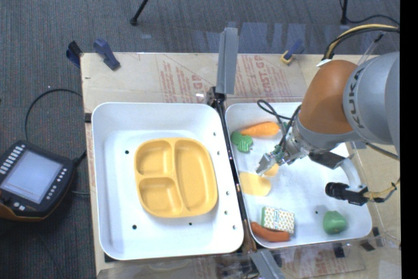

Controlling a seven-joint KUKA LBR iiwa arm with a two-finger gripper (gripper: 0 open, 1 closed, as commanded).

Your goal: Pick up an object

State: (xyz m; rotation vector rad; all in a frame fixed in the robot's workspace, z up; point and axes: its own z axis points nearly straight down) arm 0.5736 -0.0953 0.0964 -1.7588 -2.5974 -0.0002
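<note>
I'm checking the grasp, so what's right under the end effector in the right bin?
The end effector hangs over a pale yellow piece on the right bin floor. The arm's wrist hides the floor behind it.

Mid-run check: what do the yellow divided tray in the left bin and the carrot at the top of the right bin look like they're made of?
The tray looks like moulded plastic: one even yellow, rounded compartment edges, a soft sheen. The carrot looks like a toy, probably plastic or rubber: flat uniform orange, a smooth surface and a solid green top. Too small here to say which. Both bins look like smooth white plastic.

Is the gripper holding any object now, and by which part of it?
It cannot be told. The gripper is low in the right bin, just above the pale yellow piece, and no object shows between its fingers.
</note>
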